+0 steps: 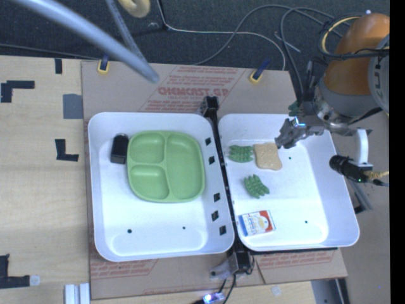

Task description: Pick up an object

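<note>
One fixed overhead camera looks down aslant on both bins (pixel 101 189).

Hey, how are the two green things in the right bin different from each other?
The upper green piece lies beside the tan bread slice, near the bin's divider side; the lower green piece lies apart, nearer the middle of the right bin. The upper one stretches sideways; the lower one sits at a slant. Both are small, bumpy and dark green.

Even, fairly bright light from overhead falls on both white bins (pixel 101 189), which look near washed out, with only soft, short shadows beside the green tray (pixel 166 166). The picture is low in resolution and slightly soft. A grey bar (pixel 76 24) at the top left is out of focus.
</note>
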Robot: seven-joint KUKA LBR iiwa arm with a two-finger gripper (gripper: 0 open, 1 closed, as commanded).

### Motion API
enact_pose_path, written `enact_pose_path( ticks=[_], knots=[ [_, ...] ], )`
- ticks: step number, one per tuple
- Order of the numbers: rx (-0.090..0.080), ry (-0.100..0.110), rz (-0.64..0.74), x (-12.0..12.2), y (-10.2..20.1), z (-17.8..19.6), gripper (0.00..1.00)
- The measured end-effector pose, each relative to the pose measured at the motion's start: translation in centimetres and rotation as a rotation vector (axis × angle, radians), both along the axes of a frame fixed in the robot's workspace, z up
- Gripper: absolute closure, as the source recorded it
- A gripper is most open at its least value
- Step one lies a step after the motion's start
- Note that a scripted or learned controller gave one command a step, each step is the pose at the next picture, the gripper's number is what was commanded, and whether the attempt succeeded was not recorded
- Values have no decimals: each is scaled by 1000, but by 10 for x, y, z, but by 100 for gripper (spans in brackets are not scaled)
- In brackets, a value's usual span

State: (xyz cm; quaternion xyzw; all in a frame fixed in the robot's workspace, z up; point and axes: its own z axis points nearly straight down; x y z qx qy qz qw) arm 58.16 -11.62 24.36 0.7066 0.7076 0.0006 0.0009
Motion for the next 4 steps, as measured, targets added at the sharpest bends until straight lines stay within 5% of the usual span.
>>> enact_pose_path(
  ticks=[4],
  knots=[
    [2, 2, 5, 56, 210, -27, 100]
  ],
)
